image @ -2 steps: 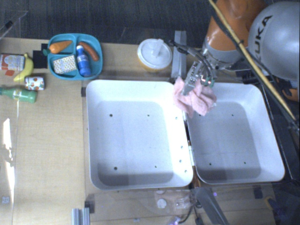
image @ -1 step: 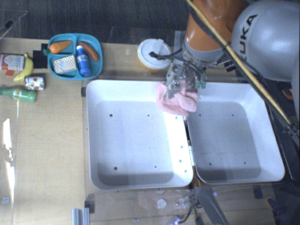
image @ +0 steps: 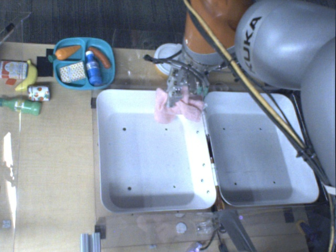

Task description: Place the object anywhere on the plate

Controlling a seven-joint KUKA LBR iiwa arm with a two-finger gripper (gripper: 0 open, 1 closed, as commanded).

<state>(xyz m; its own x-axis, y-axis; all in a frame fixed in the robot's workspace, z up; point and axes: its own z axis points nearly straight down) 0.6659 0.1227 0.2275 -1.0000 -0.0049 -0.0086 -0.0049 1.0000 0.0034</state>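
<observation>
Reaching in from the right of the camera view, the grey KUKA arm (image: pixel 283 41) with its orange band (image: pixel 215 9) carries the gripper (image: pixel 177 96) over the far right corner of the left bin (image: pixel 152 161). A pink cloth (image: pixel 176 109) hangs crumpled from the gripper; its upper edge sits between the two fingers, which pinch it, while the rest droops against the bin's far wall and inner right side. The right bin (image: pixel 262 161) lies just beside the left one, their long rims nearly touching. Behind the gripper, near the bench's far edge, a white plate (image: pixel 165 54) is partly hidden by the wrist. To the left stands a blue divided tray (image: pixel 107 64) that holds an orange carrot-like piece (image: pixel 68 51), a blue bottle (image: pixel 93 67), a reddish sausage-like piece (image: pixel 103 58) and a pale speckled item (image: pixel 71 72). Farther left on the wooden bench (image: pixel 52 167) lie a yellow banana (image: pixel 29 75), a small carton (image: pixel 13 70), a small can (image: pixel 38 93) on its side and a green bottle (image: pixel 21 105) on its side. A dark cable (image: pixel 252 88) runs along the arm above the right bin.
</observation>
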